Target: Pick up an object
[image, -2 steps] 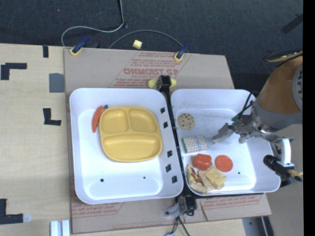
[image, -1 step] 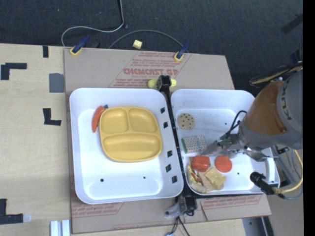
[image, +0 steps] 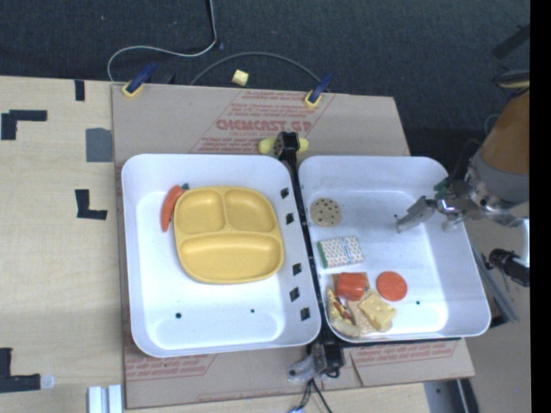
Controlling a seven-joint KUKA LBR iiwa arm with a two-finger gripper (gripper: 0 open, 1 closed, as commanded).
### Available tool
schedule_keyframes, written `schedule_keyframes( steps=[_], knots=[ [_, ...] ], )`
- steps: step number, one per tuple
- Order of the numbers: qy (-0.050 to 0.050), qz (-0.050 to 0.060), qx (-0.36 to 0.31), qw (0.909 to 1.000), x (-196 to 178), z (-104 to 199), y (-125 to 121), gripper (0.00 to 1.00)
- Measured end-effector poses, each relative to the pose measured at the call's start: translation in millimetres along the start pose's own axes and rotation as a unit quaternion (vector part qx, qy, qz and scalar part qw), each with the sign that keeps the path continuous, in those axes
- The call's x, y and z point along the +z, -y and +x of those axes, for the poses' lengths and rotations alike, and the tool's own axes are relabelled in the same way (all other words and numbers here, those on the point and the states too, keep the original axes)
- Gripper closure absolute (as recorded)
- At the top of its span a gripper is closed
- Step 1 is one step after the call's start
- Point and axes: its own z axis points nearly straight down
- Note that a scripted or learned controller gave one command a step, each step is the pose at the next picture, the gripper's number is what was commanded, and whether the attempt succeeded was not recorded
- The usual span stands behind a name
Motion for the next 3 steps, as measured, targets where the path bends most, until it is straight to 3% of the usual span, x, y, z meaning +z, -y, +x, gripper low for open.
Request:
schedule_keyframes(
  steps=[1,2,3],
  knots=[
    [-0.003,0.005,0.001,1.0000,92.9,32.5,70.9,0.00],
    [-0.002,0.003,0.001,1.0000,78.3,29.9,67.6,1.00],
    [-0.004,0.004,-0.003,1.0000,35.0,86.2,38.6,1.00]
  ],
)
